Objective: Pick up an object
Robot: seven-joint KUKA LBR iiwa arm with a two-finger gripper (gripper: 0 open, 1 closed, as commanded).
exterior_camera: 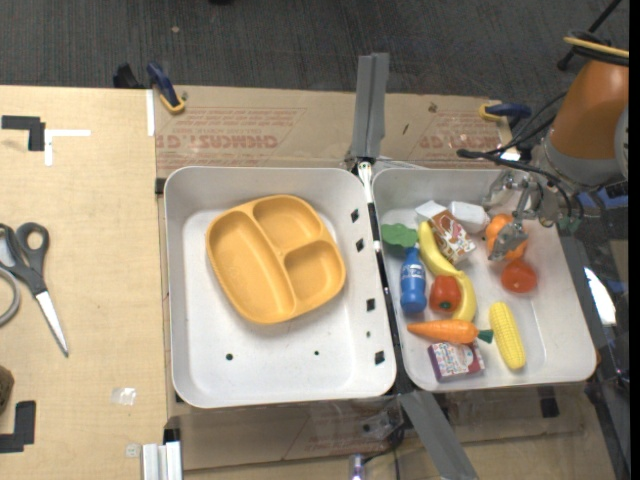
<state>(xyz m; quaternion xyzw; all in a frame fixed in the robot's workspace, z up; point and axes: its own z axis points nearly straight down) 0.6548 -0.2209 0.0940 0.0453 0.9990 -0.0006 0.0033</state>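
We look down on two white bins side by side; the left bin (190, 368) bears a yellow divided plate (275, 258), the right bin (570, 368) a crowd of toy food. The grey arm (590, 108) reaches in from the right, wrist bent down over the right bin's far corner. Its gripper (508, 236) sits low against a small orange piece (498, 228); whether it is gripped, we cannot tell. We judge a straight, slow lift best, clear of the red tomato (518, 278) just beside.
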